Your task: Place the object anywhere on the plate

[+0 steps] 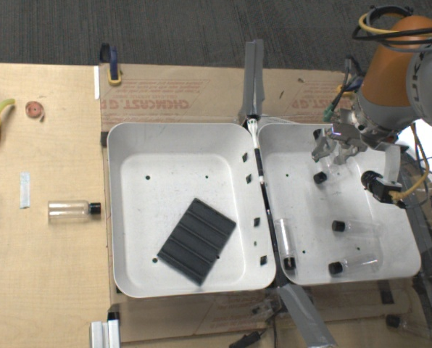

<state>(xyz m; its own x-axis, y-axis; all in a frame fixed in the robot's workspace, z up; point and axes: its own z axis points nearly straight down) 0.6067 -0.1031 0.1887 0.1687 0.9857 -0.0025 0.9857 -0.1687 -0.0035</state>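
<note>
While the gripper (335, 148) hovers in the upper part of the right bin (397, 267), its state impossible to tell, it should center over a clear bottle (319, 175) before descending, then carry it left to the dark plate (196, 240).

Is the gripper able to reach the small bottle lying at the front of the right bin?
Probably yes: the gripper hovers over the same bin, and nothing covers the bottle.
</note>
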